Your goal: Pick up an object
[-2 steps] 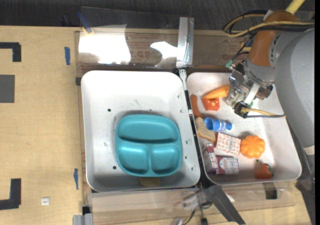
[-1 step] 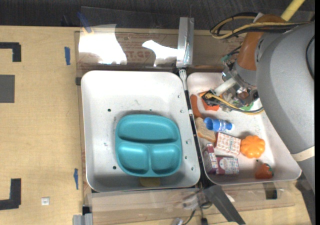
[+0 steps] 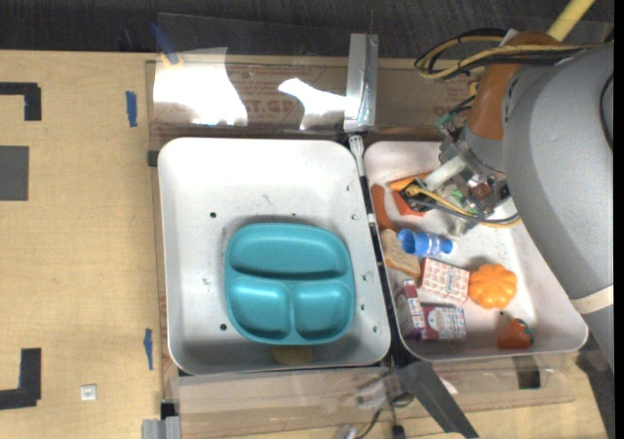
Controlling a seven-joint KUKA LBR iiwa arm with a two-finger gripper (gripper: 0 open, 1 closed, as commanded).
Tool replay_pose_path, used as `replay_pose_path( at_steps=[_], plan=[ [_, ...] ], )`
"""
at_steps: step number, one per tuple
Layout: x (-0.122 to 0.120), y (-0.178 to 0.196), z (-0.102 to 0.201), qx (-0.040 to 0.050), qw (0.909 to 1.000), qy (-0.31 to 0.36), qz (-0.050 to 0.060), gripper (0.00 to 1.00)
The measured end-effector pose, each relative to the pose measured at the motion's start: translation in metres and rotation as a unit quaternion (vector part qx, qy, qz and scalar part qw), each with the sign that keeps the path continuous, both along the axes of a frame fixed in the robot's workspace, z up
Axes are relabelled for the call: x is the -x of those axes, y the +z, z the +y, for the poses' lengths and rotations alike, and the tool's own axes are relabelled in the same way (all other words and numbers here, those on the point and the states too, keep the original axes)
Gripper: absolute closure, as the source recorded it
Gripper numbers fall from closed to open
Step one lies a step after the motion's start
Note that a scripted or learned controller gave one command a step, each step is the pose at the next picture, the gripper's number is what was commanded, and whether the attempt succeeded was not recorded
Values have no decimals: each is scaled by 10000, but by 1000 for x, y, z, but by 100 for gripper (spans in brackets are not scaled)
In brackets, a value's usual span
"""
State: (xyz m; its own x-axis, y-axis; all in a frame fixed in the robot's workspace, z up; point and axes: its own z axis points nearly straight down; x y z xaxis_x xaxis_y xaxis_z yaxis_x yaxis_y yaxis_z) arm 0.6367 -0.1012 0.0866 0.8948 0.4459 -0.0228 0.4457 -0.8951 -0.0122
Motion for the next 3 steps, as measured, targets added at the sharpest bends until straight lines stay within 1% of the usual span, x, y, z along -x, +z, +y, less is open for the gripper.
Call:
replay_pose_path(
  at_steps=[1, 2, 3],
  plan=[
    [-19, 100, 97, 5, 9928, -1190, -152, 0],
    [-22, 98, 161, 5, 9924, -1228, -130, 0],
    [64, 97, 178, 14, 9917, -1277, -114, 0]
  ],
)
